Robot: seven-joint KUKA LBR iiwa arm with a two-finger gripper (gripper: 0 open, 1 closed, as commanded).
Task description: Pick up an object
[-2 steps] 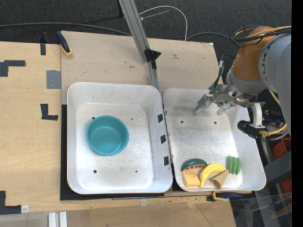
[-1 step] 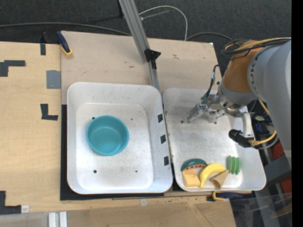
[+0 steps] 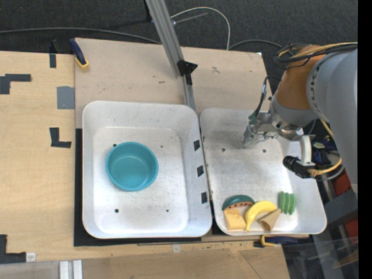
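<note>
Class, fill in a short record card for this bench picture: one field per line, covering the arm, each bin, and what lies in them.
arm: grey with orange band, reaching in from the right
gripper: low over the upper part of the right bin, apart from every item
left bin: holds a teal bowl, upright
right bin: items clustered at its near edge
items in cluster: yellow banana, green ridged piece, tan wedge, tan cone, dark green-rimmed piece
held object: none seen
</note>
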